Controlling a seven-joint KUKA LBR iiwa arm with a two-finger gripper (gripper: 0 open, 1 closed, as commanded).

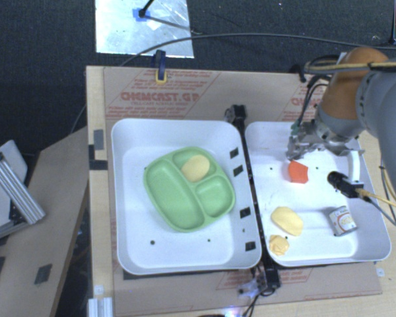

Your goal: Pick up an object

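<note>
Gripper (298, 145) hangs just above the orange block (298, 172) in the right bin (376, 246), apparently lining up a grab. Can't tell its state from here. Nothing held.

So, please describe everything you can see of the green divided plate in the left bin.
The green plastic-looking plate is a rounded tray with three compartments: one long, two smaller. It lies flat in the left white bin, turned at a slant, apart from the bin's walls. A pale yellow rounded object rests in its upper small compartment. Nothing else touches it.
</note>
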